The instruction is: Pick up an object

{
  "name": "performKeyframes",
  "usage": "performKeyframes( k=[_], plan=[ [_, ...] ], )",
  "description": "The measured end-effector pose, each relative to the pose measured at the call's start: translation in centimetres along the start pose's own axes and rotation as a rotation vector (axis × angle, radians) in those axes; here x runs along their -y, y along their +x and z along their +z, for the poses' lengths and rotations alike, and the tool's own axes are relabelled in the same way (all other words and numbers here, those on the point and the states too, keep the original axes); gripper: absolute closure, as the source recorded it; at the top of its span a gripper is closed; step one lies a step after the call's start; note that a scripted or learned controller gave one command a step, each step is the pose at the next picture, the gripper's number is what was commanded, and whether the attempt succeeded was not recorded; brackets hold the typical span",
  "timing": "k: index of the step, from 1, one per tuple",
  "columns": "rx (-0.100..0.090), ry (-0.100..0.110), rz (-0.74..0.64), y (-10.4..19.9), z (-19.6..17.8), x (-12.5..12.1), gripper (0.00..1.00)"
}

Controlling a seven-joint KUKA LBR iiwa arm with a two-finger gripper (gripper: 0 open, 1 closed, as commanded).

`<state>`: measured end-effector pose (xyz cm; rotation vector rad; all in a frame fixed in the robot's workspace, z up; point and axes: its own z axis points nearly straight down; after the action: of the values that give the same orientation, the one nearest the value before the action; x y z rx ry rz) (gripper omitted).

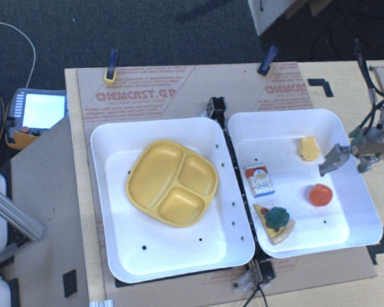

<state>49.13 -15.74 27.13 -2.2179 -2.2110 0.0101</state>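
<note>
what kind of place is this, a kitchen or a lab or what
Most likely a robotics lab or test bench, not a kitchen. Two white bins are clamped onto a board, the food in them looks like toys, such as the tomato, and a handheld control pendant with a cable sits at the left.

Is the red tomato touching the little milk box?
Apart. The camera view shows bare white bin floor between the red tomato and the milk box.
</note>
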Motion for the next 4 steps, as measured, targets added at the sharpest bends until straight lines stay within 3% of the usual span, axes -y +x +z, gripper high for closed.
performKeyframes(
  k=[1,4],
  plan=[
    [0.003,-0.012,-0.003,0.0,-0.6,-0.2,0.0],
    [-0.001,-0.005,-0.002,0.3,17.9,0.3,0.0]
  ],
)
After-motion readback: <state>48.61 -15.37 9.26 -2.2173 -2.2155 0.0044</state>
